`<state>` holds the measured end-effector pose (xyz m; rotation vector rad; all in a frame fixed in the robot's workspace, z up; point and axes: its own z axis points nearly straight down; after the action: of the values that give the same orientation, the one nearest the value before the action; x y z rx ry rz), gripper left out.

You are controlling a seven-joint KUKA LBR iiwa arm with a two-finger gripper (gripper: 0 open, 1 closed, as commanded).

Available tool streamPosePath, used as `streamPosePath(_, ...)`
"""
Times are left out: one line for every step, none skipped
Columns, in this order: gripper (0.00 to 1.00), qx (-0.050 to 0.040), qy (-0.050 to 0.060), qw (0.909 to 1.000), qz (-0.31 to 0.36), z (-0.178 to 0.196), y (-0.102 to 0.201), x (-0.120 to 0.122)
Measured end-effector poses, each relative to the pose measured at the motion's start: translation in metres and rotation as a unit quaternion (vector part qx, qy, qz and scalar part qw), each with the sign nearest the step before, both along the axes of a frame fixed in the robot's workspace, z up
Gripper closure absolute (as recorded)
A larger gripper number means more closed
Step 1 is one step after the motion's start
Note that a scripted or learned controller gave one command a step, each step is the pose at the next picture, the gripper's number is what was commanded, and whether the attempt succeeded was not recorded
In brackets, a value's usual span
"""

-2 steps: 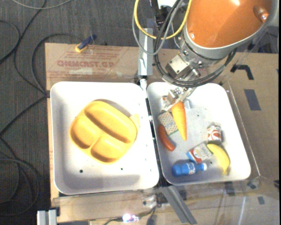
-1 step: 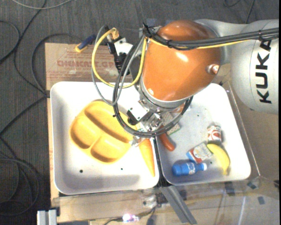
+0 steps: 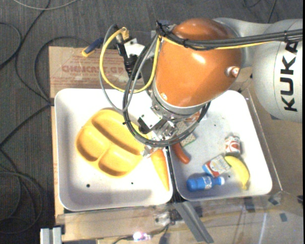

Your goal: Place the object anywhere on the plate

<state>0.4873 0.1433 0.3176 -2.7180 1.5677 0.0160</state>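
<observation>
We see the pincer (image 3: 160,139) low at centre frame, over the ridge between the bins; we cannot tell its state. The carrot (image 3: 161,168) lies just below it, long axis running down-frame, tip downward. The yellow divided plate (image 3: 108,142) sits immediately left, so we judge a short leftward carry is needed

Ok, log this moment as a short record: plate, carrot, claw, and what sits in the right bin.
plate: yellow, three compartments, in the left bin, at
carrot: orange, lying along the left bin's right edge, beside the plate, not on it
claw: under the orange wrist band, above the carrot's top end
right bin: holds a red sausage, blue bottle, banana, small red-and-white can, small carton
task state: nothing on the plate yet
</observation>
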Motion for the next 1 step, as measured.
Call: streamPosePath(1.00, -0.0025, -0.001, 1.0000, -0.007, -0.0779, 0.0099, 0.0465)
